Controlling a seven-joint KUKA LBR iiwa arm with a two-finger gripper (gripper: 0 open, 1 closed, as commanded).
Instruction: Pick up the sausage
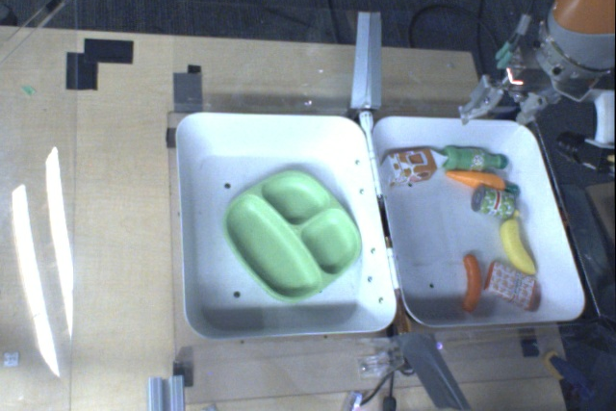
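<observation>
orange-red sausage [471, 281], lying lengthwise; right bin's front, beside a packet

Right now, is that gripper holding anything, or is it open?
Gripper: open, holding nothing, above the far edge of the right bin. The sausage lies in that bin.

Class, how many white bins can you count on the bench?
2. The left bin holds a green divided plate; the right bin beside it holds the sausage and other food items.
</observation>
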